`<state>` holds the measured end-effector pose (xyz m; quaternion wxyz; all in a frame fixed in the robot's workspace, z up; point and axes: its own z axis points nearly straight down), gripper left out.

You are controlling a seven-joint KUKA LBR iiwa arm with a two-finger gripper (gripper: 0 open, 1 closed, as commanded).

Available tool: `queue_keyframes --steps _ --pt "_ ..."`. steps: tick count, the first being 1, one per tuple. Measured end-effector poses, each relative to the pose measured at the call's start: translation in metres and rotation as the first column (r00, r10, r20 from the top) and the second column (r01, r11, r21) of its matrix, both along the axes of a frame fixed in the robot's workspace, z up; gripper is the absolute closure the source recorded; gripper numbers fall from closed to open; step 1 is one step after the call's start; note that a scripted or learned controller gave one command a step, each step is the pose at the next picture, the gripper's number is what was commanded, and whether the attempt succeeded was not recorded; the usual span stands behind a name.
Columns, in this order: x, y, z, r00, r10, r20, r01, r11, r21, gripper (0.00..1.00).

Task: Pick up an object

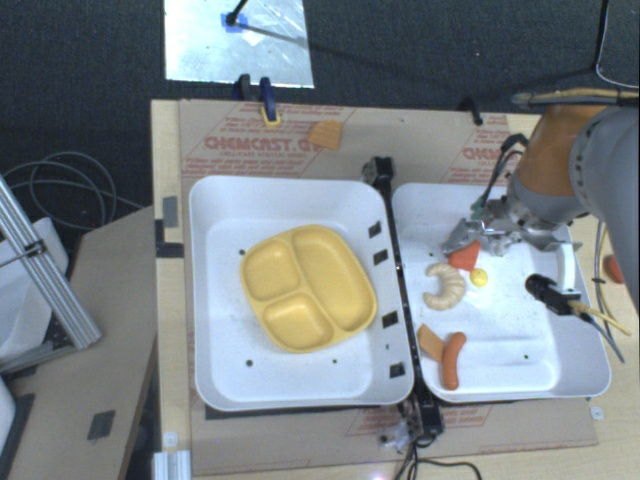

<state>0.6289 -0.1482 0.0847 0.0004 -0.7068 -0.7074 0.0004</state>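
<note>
The end effector is low in the right bin; I cannot tell its state. An orange wedge lies just under it, touching or nearly. A croissant lies just below, a small yellow piece beside.

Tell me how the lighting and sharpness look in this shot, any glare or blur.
Camera view: even, soft light with faint shadows; the right bin is bright, nearly washed out; the shiny sheet at the top shows patchy glare; the claw looks slightly soft, while the yellow plate is fairly sharp.
</note>
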Motion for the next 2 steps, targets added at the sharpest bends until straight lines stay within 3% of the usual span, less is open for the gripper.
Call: queue_keyframes --steps 1,2 --pt "0.003 0.000 0.011 1.000 0.002 0.006 -0.002 1.000 -0.001 1.00" --pt "-0.014 0.062 0.139 1.000 0.009 0.012 -0.009 1.000 0.001 1.00"
